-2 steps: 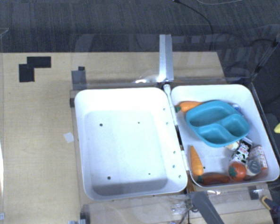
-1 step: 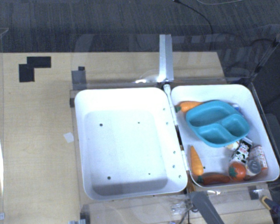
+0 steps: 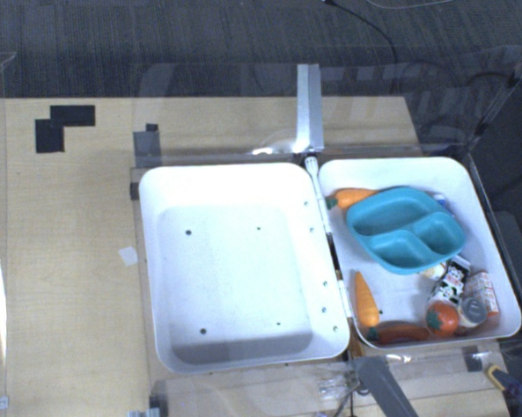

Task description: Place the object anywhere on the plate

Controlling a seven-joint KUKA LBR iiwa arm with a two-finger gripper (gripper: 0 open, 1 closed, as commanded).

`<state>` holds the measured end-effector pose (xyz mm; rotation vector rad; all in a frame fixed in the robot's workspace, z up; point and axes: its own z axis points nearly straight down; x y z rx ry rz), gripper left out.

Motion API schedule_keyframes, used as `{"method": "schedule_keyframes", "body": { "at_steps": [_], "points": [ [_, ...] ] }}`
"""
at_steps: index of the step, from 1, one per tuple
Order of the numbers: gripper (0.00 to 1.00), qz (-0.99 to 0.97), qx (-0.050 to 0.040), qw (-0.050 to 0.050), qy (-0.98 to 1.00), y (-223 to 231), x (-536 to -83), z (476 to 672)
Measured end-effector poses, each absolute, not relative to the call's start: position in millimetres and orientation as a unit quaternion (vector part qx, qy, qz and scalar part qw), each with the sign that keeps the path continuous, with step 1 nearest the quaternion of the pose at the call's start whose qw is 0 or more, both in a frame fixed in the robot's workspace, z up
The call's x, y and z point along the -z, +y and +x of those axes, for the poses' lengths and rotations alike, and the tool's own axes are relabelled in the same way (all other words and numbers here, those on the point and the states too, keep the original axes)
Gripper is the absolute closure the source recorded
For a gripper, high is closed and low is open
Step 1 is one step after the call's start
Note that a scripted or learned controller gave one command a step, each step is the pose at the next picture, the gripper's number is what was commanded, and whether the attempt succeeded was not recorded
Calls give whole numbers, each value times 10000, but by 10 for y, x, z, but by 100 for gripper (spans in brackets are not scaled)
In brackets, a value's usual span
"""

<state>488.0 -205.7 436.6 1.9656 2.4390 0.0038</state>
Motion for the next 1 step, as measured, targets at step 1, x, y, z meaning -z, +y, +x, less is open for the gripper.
{"method": "schedule_keyframes", "body": {
  "at_steps": [1],
  "points": [
    [100,6817,-13,34,7316,-2055,-3927,4884]
  ]
}}
